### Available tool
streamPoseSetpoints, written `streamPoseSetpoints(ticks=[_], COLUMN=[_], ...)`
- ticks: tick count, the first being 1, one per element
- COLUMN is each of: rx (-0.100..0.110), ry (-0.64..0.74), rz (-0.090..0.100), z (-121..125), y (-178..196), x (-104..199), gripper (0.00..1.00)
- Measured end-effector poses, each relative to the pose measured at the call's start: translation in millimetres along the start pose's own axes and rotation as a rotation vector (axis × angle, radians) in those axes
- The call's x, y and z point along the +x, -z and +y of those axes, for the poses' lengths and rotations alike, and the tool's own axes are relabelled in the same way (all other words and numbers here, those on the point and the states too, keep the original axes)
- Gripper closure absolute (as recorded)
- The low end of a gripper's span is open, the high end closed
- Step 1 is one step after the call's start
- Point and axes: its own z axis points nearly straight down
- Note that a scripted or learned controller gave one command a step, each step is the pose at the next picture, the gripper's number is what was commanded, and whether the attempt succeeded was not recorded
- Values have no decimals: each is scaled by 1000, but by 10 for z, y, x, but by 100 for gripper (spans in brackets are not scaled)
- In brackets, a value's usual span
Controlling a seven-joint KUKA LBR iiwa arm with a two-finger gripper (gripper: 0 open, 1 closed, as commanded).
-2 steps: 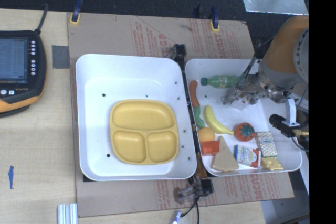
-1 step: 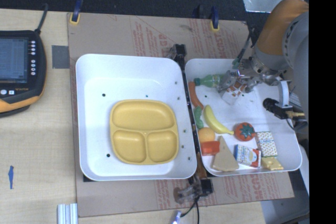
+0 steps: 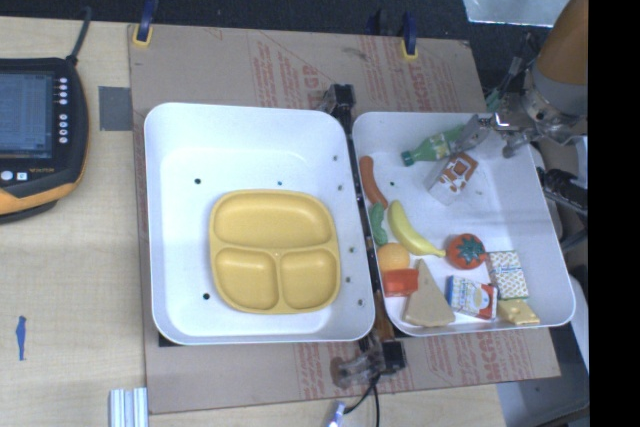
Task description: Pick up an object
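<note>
a wooden bench (image 3: pixel 70 305) seen from above at a slant, with a brown cardboard sheet (image 3: pixel 260 65) laid across its middle. two shallow white bins sit side by side on the cardboard, touching along their inner edges. the left bin (image 3: pixel 180 145) holds a yellow divided tray (image 3: pixel 273 250) with three compartments, lying flat near the bin's centre. the right bin (image 3: pixel 530 215) holds a scatter of toy food. a grey robot arm with an orange band (image 3: pixel 570 35) reaches in at the upper right, and its gripper (image 3: pixel 497 120) hangs over the far right corner of the right bin; how far its fingers are apart cannot be told, and nothing can be seen held. just beside the gripper lie a green bottle (image 3: pixel 432 149) and a small white and brown carton (image 3: pixel 453 175). further down the bin are a red sausage (image 3: pixel 369 181), a banana (image 3: pixel 408 230), a tomato (image 3: pixel 465 250), an orange (image 3: pixel 393 257), a tan wedge (image 3: pixel 429 300), and small cartons (image 3: pixel 472 297) along the near edge. a handheld control pendant (image 3: pixel 35 140) rests on the bench far left.
</note>
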Motion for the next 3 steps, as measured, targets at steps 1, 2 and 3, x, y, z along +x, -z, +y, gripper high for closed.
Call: streamPoseSetpoints(ticks=[1, 2, 3], rx=[1, 4, 6], ry=[4, 1, 3], rz=[0, 0, 1], z=[-425, -49, -48], y=[-414, -438, -333], x=[1071, 500, 500], gripper=[0, 0, 100])
